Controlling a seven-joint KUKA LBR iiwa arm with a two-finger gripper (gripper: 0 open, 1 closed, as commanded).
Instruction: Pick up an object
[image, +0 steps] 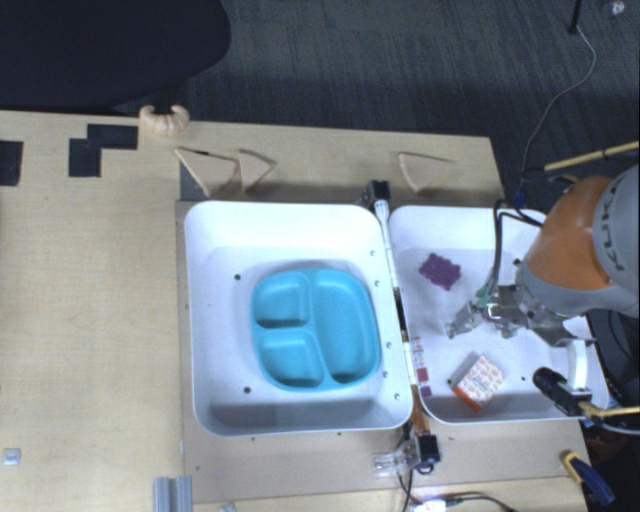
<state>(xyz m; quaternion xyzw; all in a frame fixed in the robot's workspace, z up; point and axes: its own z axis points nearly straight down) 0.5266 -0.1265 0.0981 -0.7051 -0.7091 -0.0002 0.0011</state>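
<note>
A purple block (439, 270) lies in the far part of the right bin (440, 225). A small box with an orange and white pattern (477, 382) rests near that bin's front wall. My gripper (468, 320) hangs over the middle of the right bin, between the two objects and a little to their right. It touches neither one, and nothing shows in its grasp. The grey arm with its orange band (568, 245) reaches in from the right.
The left bin (215, 300) holds a light blue divided tray (315, 327). A dark rail (392, 290) runs between the two bins. The wooden bench (90, 320) extends to the left.
</note>
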